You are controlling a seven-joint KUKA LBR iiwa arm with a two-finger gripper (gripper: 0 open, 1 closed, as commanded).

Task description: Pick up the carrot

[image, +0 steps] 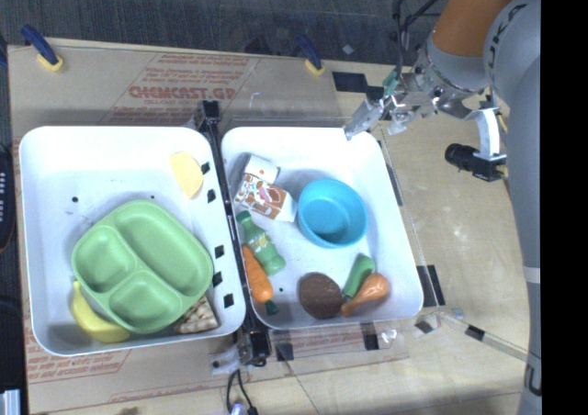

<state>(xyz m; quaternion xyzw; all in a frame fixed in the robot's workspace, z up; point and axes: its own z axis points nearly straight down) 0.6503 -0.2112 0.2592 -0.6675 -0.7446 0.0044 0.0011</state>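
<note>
I count 1 carrot (257, 277) at the right bin's (390, 185) left wall, a green bottle (260, 243) touching it; jaws (366, 119) hang open, ungrasping, over the far-right corner.

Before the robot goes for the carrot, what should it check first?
1. Carrot in sight in the right bin: ok.
2. Pincer holding nothing: ok.
3. Pincer above the carrot: not ok, it sits over the bin's far corner.
4. Room around the carrot: not ok, the green bottle touches it and the bin wall is close.
5. A second carrot-like toy lies nearby; which is meant: cannot tell.
</note>
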